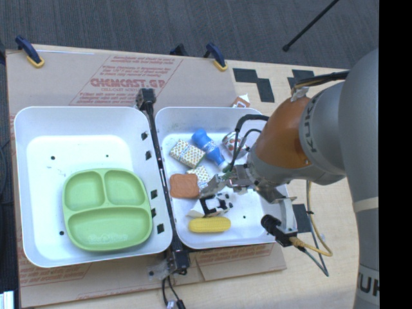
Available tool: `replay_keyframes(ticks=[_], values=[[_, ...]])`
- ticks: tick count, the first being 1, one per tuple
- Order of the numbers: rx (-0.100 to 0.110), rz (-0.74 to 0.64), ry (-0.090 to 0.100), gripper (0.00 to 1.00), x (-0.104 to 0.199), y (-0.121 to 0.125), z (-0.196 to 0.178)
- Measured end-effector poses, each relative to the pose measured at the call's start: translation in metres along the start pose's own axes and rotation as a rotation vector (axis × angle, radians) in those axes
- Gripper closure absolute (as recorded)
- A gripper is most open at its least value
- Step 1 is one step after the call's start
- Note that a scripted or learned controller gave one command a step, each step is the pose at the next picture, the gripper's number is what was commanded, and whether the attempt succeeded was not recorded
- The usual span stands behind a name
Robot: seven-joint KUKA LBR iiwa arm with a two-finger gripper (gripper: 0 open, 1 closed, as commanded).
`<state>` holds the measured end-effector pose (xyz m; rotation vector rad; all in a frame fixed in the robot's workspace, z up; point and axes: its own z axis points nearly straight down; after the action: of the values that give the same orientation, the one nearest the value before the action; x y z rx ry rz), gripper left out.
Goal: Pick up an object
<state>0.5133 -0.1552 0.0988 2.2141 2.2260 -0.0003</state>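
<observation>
Two shallow white bins side by side on a cardboard-covered bench (116, 76). In the left bin (32, 134), a green divided plate (107, 208), lying flat toward the bin's 6 o'clock half. In the right bin (187, 118), a cluster of small things: a blue bottle (207, 145) at about 12 o'clock of the cluster, tilted; a yellow-and-white checkered packet (187, 153) just at its 9 o'clock; a second patterned packet (199, 174) below, partly overlapped; a reddish-brown round piece (184, 185) at the cluster's 8 o'clock, near the bin's left wall; a yellow corn cob (209, 224) lying flat at 6 o'clock, close to the bin's lower rim. Grey arm with orange band (290, 134) reaching in from 3 o'clock, wrist low over the right bin. Gripper (214, 203) down among the things, between the reddish-brown piece and the corn cob, black fingers (207, 206) just at 12 o'clock of the cob. Cannot tell whether the claw is apart or together, nor whether anything sits between it. Blue-and-yellow clamps (216, 55) along the bench's 12 o'clock edge.
</observation>
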Motion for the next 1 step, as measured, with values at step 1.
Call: replay_keyframes(ticks=[1], values=[[0.002,-0.008,0.002,1.0,0.0016,0.0007,-0.0103]])
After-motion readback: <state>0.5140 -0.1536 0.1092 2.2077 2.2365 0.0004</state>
